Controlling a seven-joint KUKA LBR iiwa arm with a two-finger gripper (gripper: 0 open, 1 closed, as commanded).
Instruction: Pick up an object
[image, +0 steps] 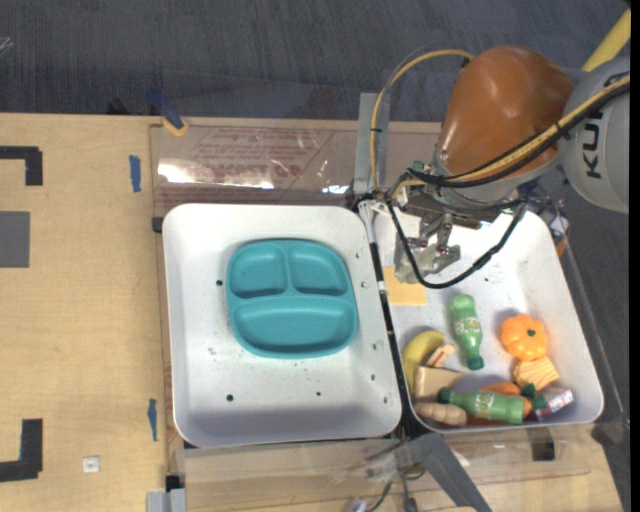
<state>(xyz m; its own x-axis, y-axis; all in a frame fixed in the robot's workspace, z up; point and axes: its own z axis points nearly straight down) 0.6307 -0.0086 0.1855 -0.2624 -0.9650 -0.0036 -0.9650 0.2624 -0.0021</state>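
Observation:
My gripper (428, 256) hangs low over the far left part of the right bin (570, 300), under the arm's orange band. Just in front of it a flat yellow slice (406, 293) lies on the bin floor, close to or touching the gripper's tip. An upright small green bottle (465, 330) stands a little to the right of the slice. Nothing is visibly lifted off the bin floor.
The near part of the right bin holds a banana (423, 348), an orange pumpkin (524, 336), a tan block (434, 380), a lying green bottle (488, 403), a waffle piece (538, 372) and a purple can (556, 401). A teal divided plate (292, 298) sits in the left bin (190, 330).

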